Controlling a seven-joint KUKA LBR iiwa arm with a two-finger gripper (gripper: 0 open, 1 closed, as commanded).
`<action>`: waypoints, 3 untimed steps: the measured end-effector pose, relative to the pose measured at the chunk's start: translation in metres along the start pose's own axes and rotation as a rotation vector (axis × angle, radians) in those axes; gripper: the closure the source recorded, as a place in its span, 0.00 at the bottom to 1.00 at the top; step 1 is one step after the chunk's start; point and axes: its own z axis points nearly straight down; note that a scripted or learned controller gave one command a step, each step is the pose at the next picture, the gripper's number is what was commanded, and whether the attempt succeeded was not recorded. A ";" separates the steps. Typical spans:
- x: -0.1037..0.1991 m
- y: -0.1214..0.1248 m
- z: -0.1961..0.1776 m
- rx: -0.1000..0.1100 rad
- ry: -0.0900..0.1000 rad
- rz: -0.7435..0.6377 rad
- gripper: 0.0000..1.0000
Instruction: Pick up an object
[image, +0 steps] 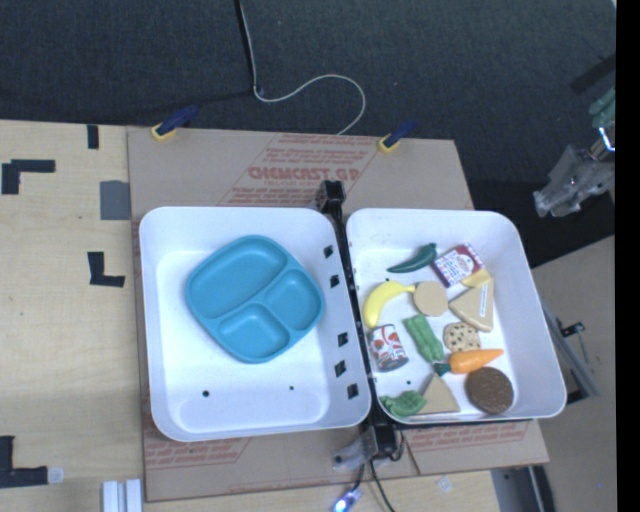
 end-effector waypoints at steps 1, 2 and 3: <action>0.100 0.001 0.000 0.000 0.001 -0.010 1.00; 0.182 0.001 0.001 0.001 0.001 -0.009 1.00; 0.178 0.001 -0.010 0.001 0.000 -0.002 1.00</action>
